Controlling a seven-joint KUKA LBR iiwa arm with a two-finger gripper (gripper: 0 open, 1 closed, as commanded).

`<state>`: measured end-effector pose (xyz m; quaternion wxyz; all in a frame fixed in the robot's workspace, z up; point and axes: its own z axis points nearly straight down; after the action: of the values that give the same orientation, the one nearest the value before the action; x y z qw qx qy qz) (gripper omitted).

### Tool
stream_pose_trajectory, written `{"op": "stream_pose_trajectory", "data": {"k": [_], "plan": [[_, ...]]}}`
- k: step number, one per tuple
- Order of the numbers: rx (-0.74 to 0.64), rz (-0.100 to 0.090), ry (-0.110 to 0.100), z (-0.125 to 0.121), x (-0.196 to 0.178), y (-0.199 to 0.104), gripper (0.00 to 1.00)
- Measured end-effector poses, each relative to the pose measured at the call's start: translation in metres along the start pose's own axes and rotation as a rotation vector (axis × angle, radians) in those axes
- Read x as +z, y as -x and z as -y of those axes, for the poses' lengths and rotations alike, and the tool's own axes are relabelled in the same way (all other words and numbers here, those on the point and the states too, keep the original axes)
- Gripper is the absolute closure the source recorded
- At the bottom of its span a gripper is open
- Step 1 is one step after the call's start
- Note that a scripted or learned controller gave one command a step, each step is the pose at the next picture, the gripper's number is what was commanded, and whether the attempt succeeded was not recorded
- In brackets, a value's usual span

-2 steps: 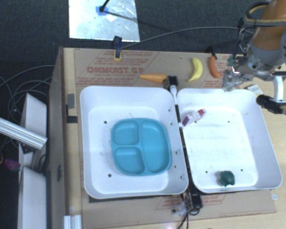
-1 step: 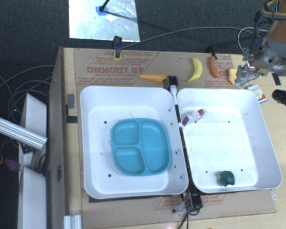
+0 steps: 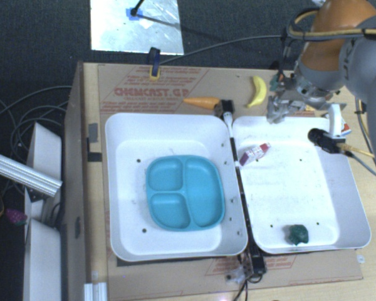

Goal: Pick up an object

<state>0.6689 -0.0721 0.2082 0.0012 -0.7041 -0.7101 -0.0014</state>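
My gripper (image 3: 277,113) hangs over the back rim of the right bin (image 3: 338,187), near its far left corner. A small red and white packet (image 3: 254,152) lies in that bin close to the dividing wall, a little in front of and left of the gripper. Near the bin's front edge sits a dark green lump (image 3: 297,234). I see nothing in the gripper.
The left bin (image 3: 128,143) holds a blue divided plate (image 3: 185,190). Behind the bins, on the cardboard, lie a yellow banana (image 3: 258,91) just left of the gripper and an orange carrot (image 3: 202,103). A foil sheet (image 3: 138,17) lies farther back.
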Motion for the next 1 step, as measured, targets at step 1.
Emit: {"op": "stream_pose_trajectory", "data": {"k": [1], "plan": [[0.009,0.008,0.005,0.0055,-0.0476,0.0757,1.00]]}}
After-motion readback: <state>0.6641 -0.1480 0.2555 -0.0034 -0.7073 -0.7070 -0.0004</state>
